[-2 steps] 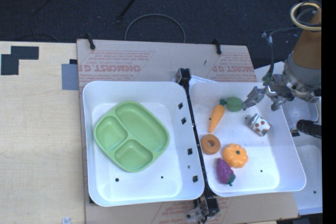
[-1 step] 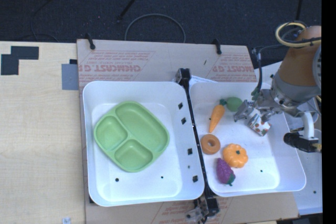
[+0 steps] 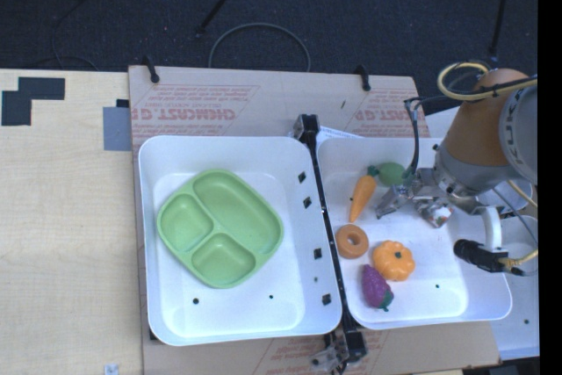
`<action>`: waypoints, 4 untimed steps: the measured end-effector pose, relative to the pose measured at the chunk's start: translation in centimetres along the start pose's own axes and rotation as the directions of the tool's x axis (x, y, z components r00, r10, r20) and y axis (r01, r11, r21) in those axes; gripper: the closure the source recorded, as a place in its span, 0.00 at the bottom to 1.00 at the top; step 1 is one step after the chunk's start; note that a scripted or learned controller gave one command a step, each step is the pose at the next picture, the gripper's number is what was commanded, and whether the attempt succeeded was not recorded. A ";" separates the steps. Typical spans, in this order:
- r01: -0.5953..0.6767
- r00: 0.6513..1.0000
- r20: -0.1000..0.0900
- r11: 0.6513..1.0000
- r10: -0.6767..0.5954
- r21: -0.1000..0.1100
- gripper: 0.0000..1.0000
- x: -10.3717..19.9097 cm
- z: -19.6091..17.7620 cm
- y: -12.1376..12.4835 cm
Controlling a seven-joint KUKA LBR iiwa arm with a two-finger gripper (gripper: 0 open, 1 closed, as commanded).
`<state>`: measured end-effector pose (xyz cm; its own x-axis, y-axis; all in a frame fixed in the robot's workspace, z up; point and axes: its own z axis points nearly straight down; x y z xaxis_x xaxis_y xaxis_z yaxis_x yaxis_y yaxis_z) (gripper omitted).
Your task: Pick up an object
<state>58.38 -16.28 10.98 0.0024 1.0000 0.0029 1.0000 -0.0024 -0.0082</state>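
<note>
Green shows twice for you: a divided green plate (image 3: 219, 227) lies in the left bin (image 3: 162, 155), and a small green toy (image 3: 391, 173) sits at about twelve o'clock in the right bin (image 3: 479, 307). Look at the tool (image 3: 397, 199), reaching in from three o'clock; it hovers low just below that green toy, with the toy carrot (image 3: 362, 197) just beside it at nine o'clock. You cannot tell whether it is released or clenched. Toward six o'clock from it lie an orange ring (image 3: 352, 241), a toy pumpkin (image 3: 393, 260) and a purple toy (image 3: 377, 286). Both bins rest on cardboard over your desk (image 3: 61, 233).
</note>
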 end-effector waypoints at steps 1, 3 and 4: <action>-0.003 1.000 0.002 1.000 0.003 -0.003 1.00 -0.2 -1.3 0.1; 0.004 1.000 0.004 1.000 -0.004 -0.012 1.00 -0.6 -12.3 0.9; 0.004 1.000 0.004 1.000 -0.004 -0.011 1.00 -0.7 -17.5 0.9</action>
<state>59.44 -16.99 28.51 -0.0017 1.0000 -0.0009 1.0000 0.0017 0.0026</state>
